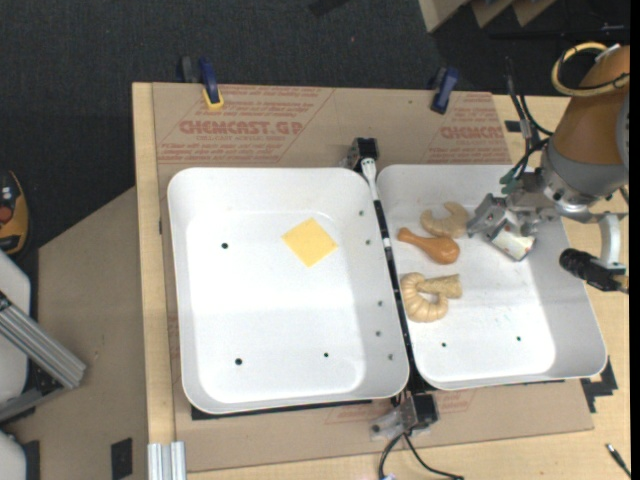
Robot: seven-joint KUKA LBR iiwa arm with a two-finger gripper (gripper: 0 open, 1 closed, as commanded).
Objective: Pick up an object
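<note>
My gripper [502, 230] hangs over the upper right part of the right bin [520, 353], just right of the toy food. A brown drumstick [431, 245] lies near the bin's left wall, with a pale tan curved piece [446, 217] right behind it. A tan shrimp-like piece [429, 297] lies in front of them, closer to the bin's middle. The gripper is closest to the pale curved piece, and I see nothing held in it. A flat yellow square [310, 241] rests in the left bin [200, 298], above its centre.
The grey arm with its orange band [592, 128] reaches in from the right over the right bin's far corner. A black divider [385, 258] runs between the two bins. Blue clamps [209, 80] hold the cardboard base at the back.
</note>
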